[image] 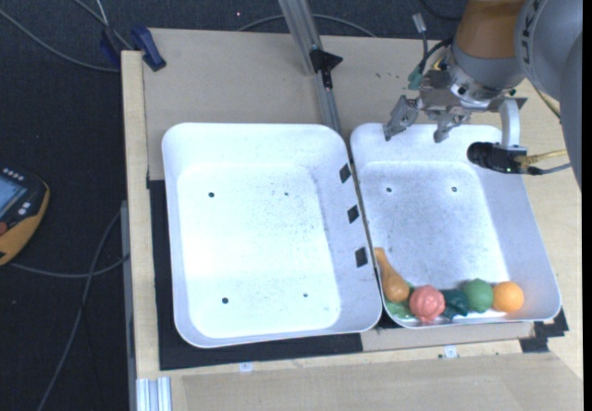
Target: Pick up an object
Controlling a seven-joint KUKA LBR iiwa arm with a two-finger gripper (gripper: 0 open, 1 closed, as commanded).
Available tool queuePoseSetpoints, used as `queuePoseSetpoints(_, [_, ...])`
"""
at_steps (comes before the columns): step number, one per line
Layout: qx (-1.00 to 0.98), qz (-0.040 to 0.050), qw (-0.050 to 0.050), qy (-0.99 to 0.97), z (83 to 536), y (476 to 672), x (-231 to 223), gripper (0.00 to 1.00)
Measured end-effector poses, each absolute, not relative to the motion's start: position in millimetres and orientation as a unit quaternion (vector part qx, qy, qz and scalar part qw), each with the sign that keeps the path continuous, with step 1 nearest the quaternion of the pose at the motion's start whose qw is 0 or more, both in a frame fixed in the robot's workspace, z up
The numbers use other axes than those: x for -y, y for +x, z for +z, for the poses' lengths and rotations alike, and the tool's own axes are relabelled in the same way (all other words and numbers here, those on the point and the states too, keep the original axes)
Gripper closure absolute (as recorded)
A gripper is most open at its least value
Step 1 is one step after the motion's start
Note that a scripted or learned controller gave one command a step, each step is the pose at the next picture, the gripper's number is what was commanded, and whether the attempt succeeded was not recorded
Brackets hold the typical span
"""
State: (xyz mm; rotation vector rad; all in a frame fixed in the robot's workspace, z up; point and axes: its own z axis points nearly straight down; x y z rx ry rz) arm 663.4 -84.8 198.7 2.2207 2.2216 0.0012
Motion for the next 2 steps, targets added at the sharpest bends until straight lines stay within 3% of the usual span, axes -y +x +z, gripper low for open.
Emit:
queuePoseSetpoints(1, [-0.706, 0.0016, 0.004, 0.708, 310.2, 654.5, 161.1, 0.00])
queuePoseSetpoints(2, [-0.707, 0.0007, 0.001, 0.707, 317.2, 654.7, 158.0, 1.00])
